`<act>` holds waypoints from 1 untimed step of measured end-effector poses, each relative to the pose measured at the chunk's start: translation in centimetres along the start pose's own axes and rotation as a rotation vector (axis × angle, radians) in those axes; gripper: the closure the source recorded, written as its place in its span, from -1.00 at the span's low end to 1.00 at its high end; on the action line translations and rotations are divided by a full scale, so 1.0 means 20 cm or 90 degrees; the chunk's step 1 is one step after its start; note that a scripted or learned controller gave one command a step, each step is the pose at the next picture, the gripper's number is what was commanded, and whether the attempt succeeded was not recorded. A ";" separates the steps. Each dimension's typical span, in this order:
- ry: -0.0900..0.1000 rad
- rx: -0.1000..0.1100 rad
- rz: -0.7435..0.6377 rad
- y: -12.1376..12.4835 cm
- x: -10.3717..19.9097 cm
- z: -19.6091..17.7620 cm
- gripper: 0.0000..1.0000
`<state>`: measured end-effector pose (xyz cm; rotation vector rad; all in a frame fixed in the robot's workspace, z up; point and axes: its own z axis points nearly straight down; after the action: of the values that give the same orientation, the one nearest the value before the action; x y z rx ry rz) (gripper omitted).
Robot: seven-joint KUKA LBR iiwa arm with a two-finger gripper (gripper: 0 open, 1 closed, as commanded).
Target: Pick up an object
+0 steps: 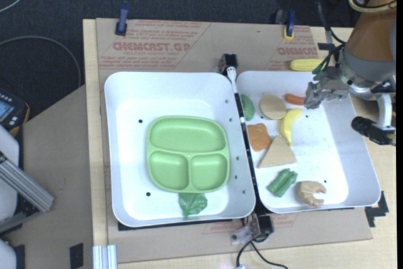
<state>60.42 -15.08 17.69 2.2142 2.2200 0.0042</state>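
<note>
Two shallow white bins sit side by side on a cardboard-covered bench. The left bin (119, 135) carries a pale green divided plate (187, 153) with three compartments, lying flat near the middle. A crumpled green leaf of toy lettuce (192, 203) lies just beside the plate's near edge, toward the front wall of that bin.

The right bin (352, 160) holds a scatter of toy food. A dark green piece (247, 107) lies against the wall shared with the left bin. Next to it is a round tan slice (273, 107), and just past that a small orange-red sausage shape (294, 98). A yellow banana (290, 123) curves below the tan slice, touching or nearly touching it. An orange piece (258, 136) sits near the shared wall, with a tan wedge (277, 153) just below it. Farther front lie a green ridged vegetable (281, 182) and, beside it, a brown and white bread-like lump (311, 193). On the cardboard behind the right bin rests a yellow corn cob (305, 64).

The arm comes in from the right, its orange band high at the far corner. The gripper (314, 97) hangs low over the back part of the right bin, just beside the sausage shape and near the banana's upper end. Nothing visible sits between its tips, and I cannot make out how the tips are set.
</note>
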 end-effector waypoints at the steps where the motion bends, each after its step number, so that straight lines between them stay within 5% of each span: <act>1: -0.001 -0.002 0.000 0.00 0.00 -0.05 1.00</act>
<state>60.48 -15.08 18.73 2.2116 2.2189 0.0058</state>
